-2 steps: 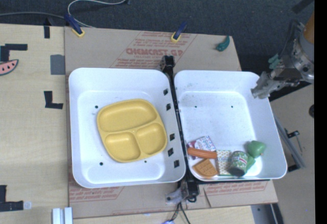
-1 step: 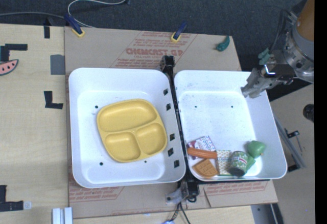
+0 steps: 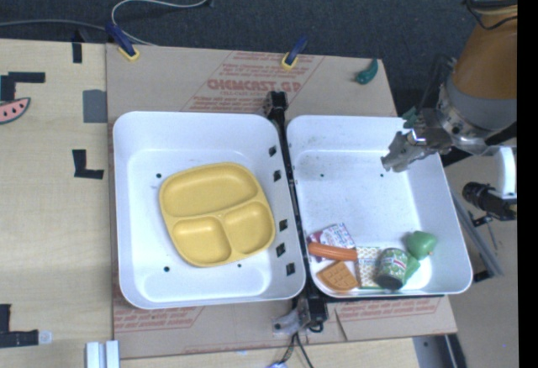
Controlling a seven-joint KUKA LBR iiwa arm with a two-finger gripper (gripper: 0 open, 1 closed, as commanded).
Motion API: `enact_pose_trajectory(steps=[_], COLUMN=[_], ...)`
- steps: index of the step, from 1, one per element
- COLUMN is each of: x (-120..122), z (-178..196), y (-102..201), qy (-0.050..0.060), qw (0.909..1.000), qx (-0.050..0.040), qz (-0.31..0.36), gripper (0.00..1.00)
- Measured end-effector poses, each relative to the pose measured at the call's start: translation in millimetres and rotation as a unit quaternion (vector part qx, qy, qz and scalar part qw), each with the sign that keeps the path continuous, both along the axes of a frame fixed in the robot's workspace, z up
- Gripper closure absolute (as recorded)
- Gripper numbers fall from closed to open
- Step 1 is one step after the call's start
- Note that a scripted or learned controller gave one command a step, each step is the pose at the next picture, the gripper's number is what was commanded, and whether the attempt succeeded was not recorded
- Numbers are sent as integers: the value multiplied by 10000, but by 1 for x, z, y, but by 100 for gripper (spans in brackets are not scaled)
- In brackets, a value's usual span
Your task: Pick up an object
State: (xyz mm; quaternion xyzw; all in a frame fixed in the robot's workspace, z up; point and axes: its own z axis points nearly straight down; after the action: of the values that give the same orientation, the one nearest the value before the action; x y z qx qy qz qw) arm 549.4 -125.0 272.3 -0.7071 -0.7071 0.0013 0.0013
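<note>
The right bin (image 3: 361,190) holds several small items along its near edge: an orange carrot-like stick (image 3: 332,252), a tan cracker (image 3: 338,276), a small printed packet (image 3: 336,234), a dark green can (image 3: 392,267) and a green leafy piece (image 3: 421,243). My gripper (image 3: 398,155) hangs over the bin's far right part, well above and behind those items. Nothing shows between its fingers. The grey arm with its orange band comes in from the right.
The left bin (image 3: 134,215) holds a yellow divided plate (image 3: 218,212). Black clips join the two bins along the middle. Cardboard lies under both bins. A small teal object (image 3: 366,71) sits on the bench behind the right bin.
</note>
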Motion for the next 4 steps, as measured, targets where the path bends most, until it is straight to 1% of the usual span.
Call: enact_pose_trajectory(steps=[1, 2, 3, 4], x=[1, -34, -34, -34], z=[1, -128, -118, -109], y=[0, 17, 17, 17], qy=[-12, 0, -4, 0], qw=[10000, 10000, 10000, 10000], qx=[0, 7, 7, 8], qz=[1, 2, -1, 2], gripper=[0, 0, 100, 100])
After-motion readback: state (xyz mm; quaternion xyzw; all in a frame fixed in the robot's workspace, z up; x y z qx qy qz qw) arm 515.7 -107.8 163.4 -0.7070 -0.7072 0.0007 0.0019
